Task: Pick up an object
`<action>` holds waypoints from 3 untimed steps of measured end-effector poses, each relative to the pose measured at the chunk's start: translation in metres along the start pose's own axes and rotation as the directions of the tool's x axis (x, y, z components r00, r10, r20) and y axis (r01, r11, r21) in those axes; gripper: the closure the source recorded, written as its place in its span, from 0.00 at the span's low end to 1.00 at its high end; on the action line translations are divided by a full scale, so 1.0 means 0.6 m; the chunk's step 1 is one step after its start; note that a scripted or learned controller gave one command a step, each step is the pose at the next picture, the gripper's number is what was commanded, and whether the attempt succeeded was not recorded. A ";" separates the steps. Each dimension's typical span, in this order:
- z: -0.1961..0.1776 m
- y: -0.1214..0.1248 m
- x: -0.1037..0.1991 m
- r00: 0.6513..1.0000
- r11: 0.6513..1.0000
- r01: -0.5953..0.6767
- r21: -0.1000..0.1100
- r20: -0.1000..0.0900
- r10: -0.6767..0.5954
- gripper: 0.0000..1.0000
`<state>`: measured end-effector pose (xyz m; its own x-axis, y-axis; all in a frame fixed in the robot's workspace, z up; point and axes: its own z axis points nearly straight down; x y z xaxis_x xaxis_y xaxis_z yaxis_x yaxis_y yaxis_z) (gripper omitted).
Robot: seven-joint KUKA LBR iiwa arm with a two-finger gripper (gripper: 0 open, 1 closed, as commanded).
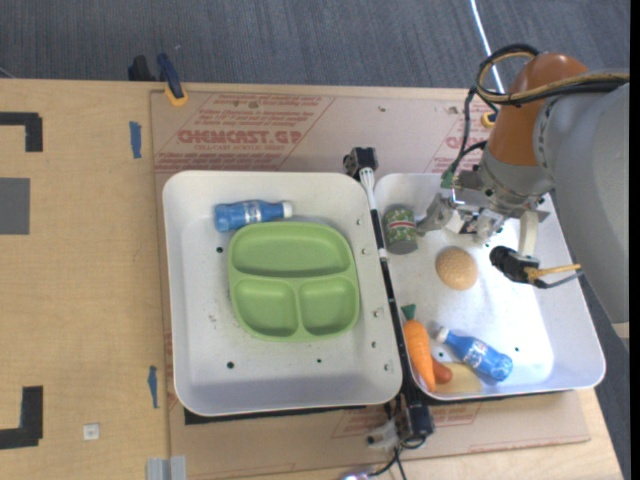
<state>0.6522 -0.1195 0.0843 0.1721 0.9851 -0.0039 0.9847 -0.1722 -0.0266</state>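
Nearest my lens is the arm (590, 168), which enters from the right with its orange band (520, 118) above the wrist.

1. Claw status. The claw (468, 218) sits over the far end of the right bin (545, 318). I cannot tell whether it is apart or together, and I see nothing carried in it.
2. Nearest candidates. A tan ball (457, 267) lies just beside the claw on the near side, apart from it. A small can (400, 228) with a green and red label stands near the claw, against the bin's left wall.
3. Further candidates. A carrot (419, 353) and a blue bottle (478, 356) lie close together at the near end of the same bin, well apart from the claw.
4. Left bin (190, 298). It holds a green divided plate (294, 278) and a second blue bottle (250, 213) beside the plate's far edge. Both bins rest on the worktop (80, 298).

Step in hand, as I judge it: approach, no grasp made. The next move calls for centring over one item, most likely the tan ball, then a straight descent. A round item may roll away on contact.
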 end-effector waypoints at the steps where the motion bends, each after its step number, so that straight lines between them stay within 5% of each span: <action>1: 0.001 -0.124 0.021 0.968 0.968 -0.251 -0.024 -0.011 0.251 0.00; 2: -0.017 -0.123 0.021 0.968 0.968 -0.250 -0.025 -0.011 0.250 1.00; 3: -0.162 -0.217 0.085 0.913 0.913 -0.408 -0.021 -0.014 0.407 1.00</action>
